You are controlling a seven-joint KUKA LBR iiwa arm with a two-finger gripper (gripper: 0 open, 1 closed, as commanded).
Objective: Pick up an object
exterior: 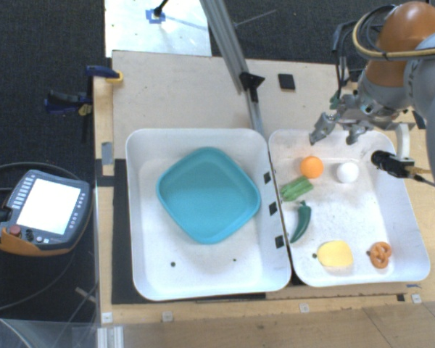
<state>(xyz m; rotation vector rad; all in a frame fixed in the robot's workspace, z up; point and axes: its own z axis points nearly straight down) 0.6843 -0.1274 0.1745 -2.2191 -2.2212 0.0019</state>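
The camera looks down on a bench (181,85) with two white bins side by side. The left bin (152,267) holds a teal plate (206,193), lying flat near its middle. The right bin (402,230) holds the small things: an orange ball (312,167) near the far left part, a white ball (347,172) just to its right and apart from it, a light green pod (296,189) just below the orange ball, a dark green pepper (301,222) below that near the bin's left wall, a yellow lemon (335,254) toward the near side, and an orange pretzel (380,254) to the lemon's right, well apart from it. The arm (409,42) comes in from the right, its orange band at the top right corner. The gripper (340,130) hangs over the far edge of the right bin, above the two balls and touching neither. Its two fingers are spread apart, one splayed left (321,131) and one right, with nothing between them. A black part (386,162) sticks out at the bin's right wall. Off the bench at left lies a pendant (43,210) with a pale screen, and blue clamps (67,101) grip the bench's left edge.
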